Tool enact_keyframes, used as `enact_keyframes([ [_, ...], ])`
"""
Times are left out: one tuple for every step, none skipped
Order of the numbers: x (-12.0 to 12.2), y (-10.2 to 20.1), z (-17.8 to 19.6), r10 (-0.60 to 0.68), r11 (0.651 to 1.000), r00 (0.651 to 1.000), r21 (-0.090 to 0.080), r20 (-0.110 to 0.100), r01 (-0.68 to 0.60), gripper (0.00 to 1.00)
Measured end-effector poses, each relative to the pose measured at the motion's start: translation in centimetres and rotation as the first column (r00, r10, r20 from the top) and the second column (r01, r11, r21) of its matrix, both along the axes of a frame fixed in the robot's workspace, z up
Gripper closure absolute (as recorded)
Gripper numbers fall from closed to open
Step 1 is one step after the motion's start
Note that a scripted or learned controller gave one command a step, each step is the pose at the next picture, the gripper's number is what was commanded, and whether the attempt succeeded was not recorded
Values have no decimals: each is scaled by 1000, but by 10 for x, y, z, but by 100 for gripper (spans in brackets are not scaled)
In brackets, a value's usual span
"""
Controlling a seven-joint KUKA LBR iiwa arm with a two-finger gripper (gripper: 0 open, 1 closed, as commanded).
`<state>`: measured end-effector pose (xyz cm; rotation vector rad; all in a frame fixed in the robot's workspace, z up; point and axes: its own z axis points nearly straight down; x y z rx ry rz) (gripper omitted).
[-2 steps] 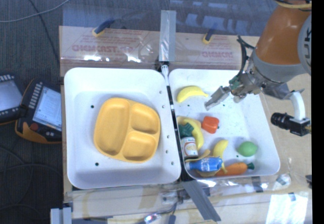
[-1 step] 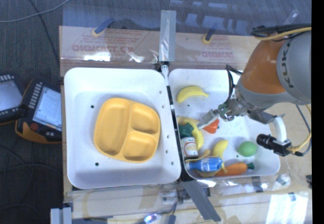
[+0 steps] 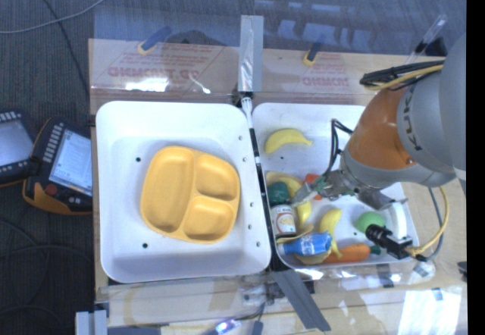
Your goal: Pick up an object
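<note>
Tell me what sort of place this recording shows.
Probably a robotics lab's pick-up test bench: two shallow white bins on a cardboard-lined bench, toy food such as a yellow plastic banana, and an orange-edged handheld control pendant on grey carpet.

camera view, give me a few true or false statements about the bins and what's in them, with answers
1. The yellow divided tray lies in the left bin. True.
2. The tray has two compartments. False: it has three.
3. A banana lies near the far end of the right bin, apart from the crowd of items nearer the camera. True.
4. The arm reaches over the left bin. False: it is over the right bin.
5. The orange carrot lies on the tray. False: it lies in the right bin by its near edge.
</note>
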<state>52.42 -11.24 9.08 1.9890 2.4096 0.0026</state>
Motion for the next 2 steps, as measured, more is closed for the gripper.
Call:
enact_keyframes([
  [1, 2, 9, 1, 1000, 1000, 5, -1, -1, 100],
  [64, 54, 117, -261, 965, 965, 5, -16, 261, 100],
])
